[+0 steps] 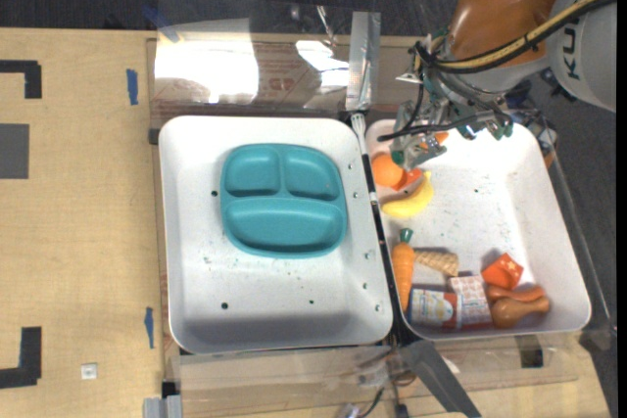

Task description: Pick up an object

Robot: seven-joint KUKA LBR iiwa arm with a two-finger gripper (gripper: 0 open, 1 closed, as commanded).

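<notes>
- Fingers (419,148) low over the upper left corner of the right bin (563,210), just above and touching or nearly touching an orange fruit (388,172); spread or pressed together, cannot tell from this slant.
- Orange fruit against the bin's left wall, with a yellow banana (411,200) just below and beside it.
- Nothing seen pinched between the fingers.
- Lower in the same bin: carrot (403,271) upright along the left wall, cone-shaped wafer (436,260) beside it, labelled can (448,303) lying on its side, red piece (504,271) and brown drumstick-like toy (518,307) at the lower right.
- Can label too small to read.
- Letters "KU" legible on the grey arm (588,24) at the upper right.
- Left bin (186,210) holding a teal divided plate (284,200), well apart from the fingers.
- Both bins side by side on the wooden desk (78,210).
</notes>
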